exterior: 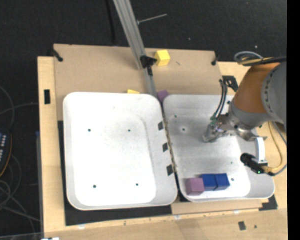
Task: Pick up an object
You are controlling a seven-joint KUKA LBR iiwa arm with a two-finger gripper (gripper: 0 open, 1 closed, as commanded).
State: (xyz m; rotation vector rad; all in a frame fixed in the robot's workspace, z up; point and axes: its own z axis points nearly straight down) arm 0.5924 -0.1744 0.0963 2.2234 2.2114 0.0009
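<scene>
Apparently the bench [110, 59] bears 2 white bins [110, 149] on dark floor.

We have single fixed camera, mounted high above surface [110, 66], looking down at slant. Far edge of surface sits toward frame top, near edge toward bottom. We stand well back: both white bins, left bin [112, 149] and right bin [200, 119], fit whole in frame, dark floor around. Arm [257, 96] enters from frame right.
</scene>
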